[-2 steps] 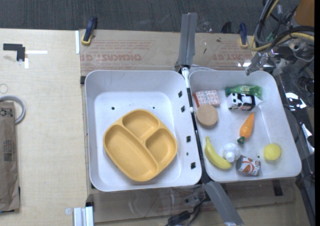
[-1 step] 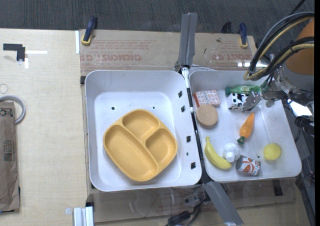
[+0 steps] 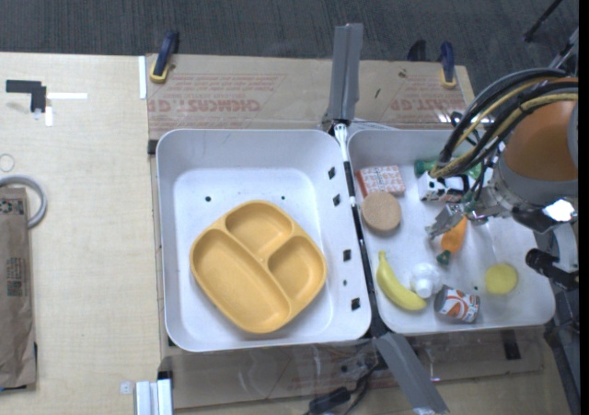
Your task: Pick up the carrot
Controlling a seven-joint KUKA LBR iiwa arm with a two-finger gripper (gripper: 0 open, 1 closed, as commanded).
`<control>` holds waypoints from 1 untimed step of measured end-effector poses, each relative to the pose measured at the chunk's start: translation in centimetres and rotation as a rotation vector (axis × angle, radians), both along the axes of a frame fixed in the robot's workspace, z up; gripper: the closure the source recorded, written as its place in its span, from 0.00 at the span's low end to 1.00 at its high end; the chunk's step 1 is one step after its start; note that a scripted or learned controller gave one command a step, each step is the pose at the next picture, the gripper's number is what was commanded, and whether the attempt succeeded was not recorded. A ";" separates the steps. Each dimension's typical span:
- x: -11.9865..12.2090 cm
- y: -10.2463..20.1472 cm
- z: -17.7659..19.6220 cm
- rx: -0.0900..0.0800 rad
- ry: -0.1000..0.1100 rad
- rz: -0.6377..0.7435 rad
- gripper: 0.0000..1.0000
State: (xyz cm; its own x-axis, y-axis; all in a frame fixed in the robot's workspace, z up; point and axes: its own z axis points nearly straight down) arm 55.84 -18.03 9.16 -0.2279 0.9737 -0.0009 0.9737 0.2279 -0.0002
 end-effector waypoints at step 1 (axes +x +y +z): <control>0.0 -0.2 1.0 -0.001 -0.002 -0.005 1.00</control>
State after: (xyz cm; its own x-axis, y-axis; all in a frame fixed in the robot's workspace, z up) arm 55.86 -18.22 10.12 -0.2235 0.9747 -0.0027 0.9747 0.2235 0.0013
